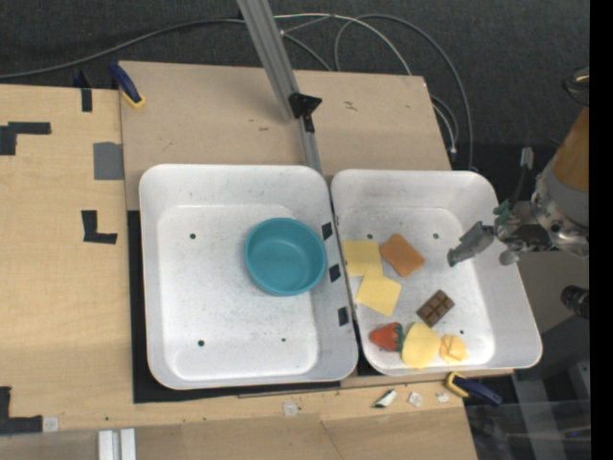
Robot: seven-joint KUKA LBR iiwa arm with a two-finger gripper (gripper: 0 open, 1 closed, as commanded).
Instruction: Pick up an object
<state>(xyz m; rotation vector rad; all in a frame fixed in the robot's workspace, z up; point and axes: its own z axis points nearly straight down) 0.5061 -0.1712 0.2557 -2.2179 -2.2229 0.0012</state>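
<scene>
The bench (239, 103) bears two white bins side by side. The left bin (182, 353) holds a teal bowl (284, 256) near its right wall. The right bin (498, 343) holds small play foods: two yellow squares (362, 256) and (379, 294), an orange-brown piece (401, 254), a dark chocolate bar (435, 307), a strawberry (386, 336) touching a yellow lump (420, 346), and a smaller yellow bit (453, 350). The gripper (476, 241) hovers over that bin's right side, holding nothing; its spread cannot be told.
</scene>
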